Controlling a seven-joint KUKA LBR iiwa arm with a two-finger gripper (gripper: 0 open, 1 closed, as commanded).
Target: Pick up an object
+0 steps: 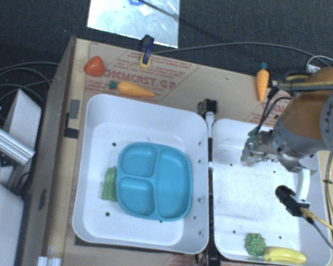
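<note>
While gripper (pixel 253 156) hovers, banana (pixel 285 255) lies well apart.

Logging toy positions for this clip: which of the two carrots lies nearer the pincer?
The small carrot on the cardboard above the right bin, close to the pincer; the other carrot lies above the left bin.

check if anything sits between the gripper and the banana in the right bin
Nothing visible does. The gripper hangs over the right bin's far end; bare white floor runs to the banana at the near edge. The green broccoli piece lies beside it.

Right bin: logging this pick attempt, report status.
Gripper over right bin, upper left. Broccoli and banana at near edge, untouched. Nothing between.
</note>
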